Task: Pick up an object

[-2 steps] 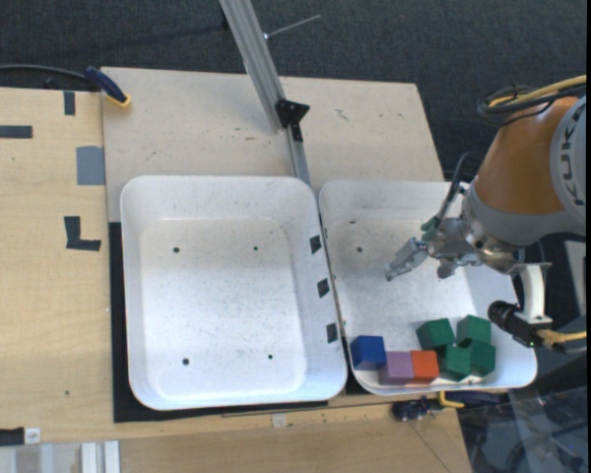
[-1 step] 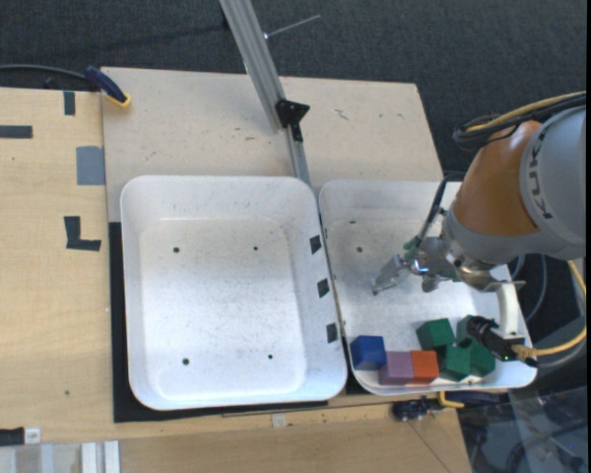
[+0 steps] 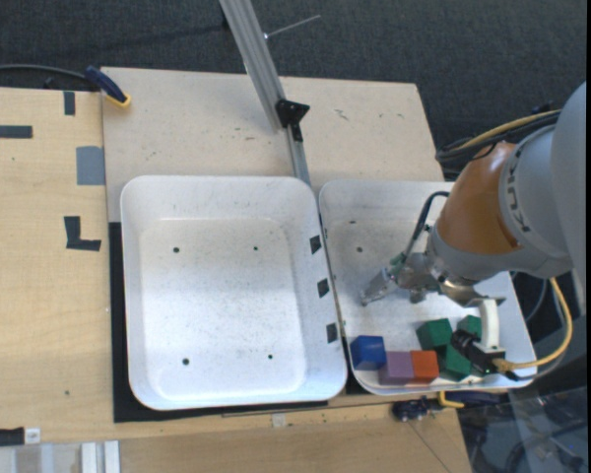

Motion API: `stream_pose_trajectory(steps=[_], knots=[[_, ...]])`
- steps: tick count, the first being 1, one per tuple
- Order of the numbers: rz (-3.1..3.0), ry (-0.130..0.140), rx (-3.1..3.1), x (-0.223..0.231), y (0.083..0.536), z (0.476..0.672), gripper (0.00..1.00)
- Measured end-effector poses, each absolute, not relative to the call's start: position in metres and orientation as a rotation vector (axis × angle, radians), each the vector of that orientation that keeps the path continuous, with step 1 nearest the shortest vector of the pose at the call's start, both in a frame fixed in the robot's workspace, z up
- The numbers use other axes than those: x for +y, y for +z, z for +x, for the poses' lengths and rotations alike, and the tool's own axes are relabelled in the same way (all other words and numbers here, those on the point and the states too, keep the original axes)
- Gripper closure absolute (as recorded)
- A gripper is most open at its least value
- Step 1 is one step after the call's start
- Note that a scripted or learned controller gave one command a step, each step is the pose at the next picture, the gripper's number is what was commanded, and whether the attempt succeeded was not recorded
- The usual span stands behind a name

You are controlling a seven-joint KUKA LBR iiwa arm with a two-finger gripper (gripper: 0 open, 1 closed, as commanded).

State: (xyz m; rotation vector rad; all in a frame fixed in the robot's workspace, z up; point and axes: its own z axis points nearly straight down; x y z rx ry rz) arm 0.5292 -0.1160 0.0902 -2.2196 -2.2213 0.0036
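Blocks, blue (image 3: 367, 350), purple (image 3: 399, 366), orange (image 3: 425, 364), green (image 3: 434, 334), clustered at the right bin's (image 3: 374, 220) near edge. Gripper (image 3: 382, 286) hovering farther back, over bare floor, nothing seen between the fingers; spread impossible to judge. Blue block nearest, just toward the near rim.

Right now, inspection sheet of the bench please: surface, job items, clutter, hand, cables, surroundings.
Surface: left bin and right bin, both white, speckled, side by side on the bench.
Job's things: blue block, purple block, orange block and green blocks clustered at the right bin's near edge.
Clutter: nothing seen.
Hand: hand low over the right bin's middle, apart from the blocks; grip state unclear.
Cables: yellow cable along the arm; black cable at top left.
Surroundings: metal pole slanting in from above; dark carpet beyond.
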Motion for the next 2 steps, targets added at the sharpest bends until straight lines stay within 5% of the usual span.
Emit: stream_pose_trajectory(steps=[1, 2], knots=[[-2.216, 0.002, -2.221, -0.115, 0.101, 0.529, 1.00], [-2.220, -0.003, -2.225, -0.106, 0.146, 0.527, 1.00]])
